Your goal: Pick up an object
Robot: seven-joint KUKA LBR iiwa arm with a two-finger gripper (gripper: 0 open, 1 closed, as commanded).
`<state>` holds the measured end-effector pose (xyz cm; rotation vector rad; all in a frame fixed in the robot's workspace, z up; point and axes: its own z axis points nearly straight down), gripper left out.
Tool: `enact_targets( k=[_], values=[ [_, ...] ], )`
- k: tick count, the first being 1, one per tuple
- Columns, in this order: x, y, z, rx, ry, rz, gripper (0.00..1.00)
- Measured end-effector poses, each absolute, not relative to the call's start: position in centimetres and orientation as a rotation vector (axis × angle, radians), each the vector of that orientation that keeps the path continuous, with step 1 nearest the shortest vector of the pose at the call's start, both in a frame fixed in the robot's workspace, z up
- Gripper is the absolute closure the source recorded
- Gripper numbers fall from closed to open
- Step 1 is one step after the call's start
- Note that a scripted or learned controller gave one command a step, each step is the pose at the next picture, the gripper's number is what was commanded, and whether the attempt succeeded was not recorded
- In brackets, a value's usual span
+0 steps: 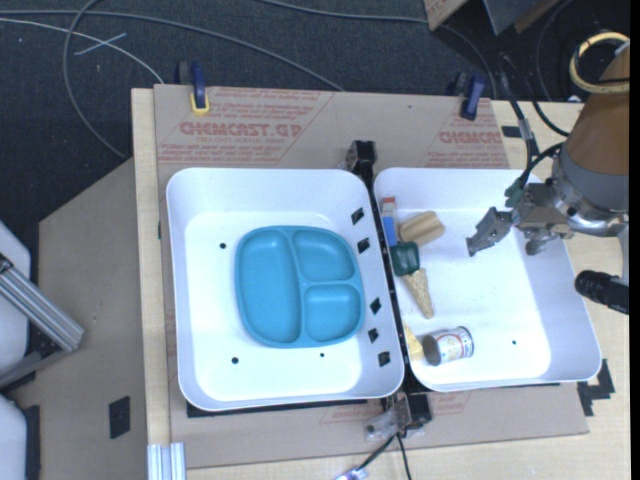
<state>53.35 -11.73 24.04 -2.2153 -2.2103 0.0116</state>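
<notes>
Lowest in the right bin [560, 358], and nearest the camera, lies a small can [449, 346] on its side, with a white and red label whose writing is too small to read. It sits near the bin's front left corner, with a small yellow piece [412, 344] just beside it at the dividing wall. Further up the same left side lie a tan cone-shaped piece [420, 291], a dark teal object [404, 259], a tan roll-shaped piece [420, 230] and a blue stick-like item with a red and white end [389, 226]: six objects in all, clustered together.

One gripper [492, 232] hangs over the bin's upper middle, well apart from the cluster; its dark fingers hold nothing, and how far they are parted cannot be told.

One blue divided plate [298, 286] with three compartments lies in the left bin [190, 268].

Under both bins, a brown board [250, 128] reads "CHEMCAST" in red, printed twice. Two blue clamps [199, 86] grip its far edge.
</notes>
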Motion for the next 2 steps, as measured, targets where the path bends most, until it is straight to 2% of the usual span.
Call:
enact_targets(
  k=[1, 2],
  values=[
    [53.6, -11.7, 24.7, -2.219, -2.221, 0.000, 0.00],
    [53.8, -11.6, 20.5, -2.218, -2.217, 0.003, 0.00]
  ],
)
